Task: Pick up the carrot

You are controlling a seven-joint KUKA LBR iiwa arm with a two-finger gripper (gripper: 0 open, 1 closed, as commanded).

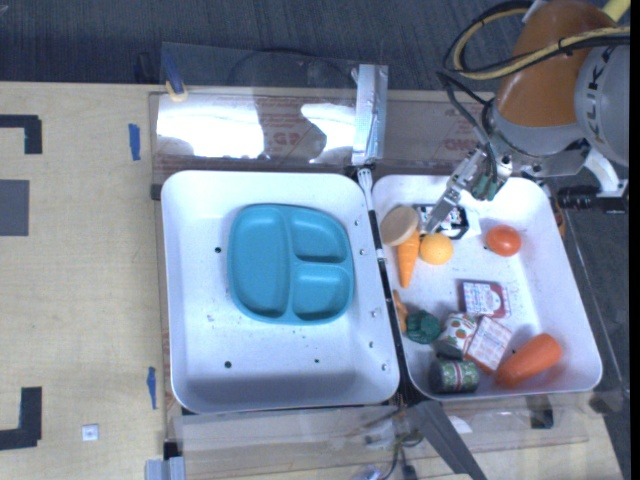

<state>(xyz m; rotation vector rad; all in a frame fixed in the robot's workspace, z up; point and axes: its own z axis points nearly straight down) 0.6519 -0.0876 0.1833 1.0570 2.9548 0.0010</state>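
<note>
From the camera view, the carrot (407, 258) lies in the right bin (575, 298) by its left wall, thick end up under a tan round piece (397, 224) and touching a yellow ball (435, 249); the gripper (440, 216) hangs just above the ball, beside the carrot's top. How wide it stands I cannot tell, perhaps because the tip is small and dark here; nothing sits in it, so the pick is not yet done and closing, gripping and lifting are all left

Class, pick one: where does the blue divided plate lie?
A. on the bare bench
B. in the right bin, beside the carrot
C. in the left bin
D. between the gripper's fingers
C: the blue divided plate lies flat in the left bin, apart from the carrot.
</note>
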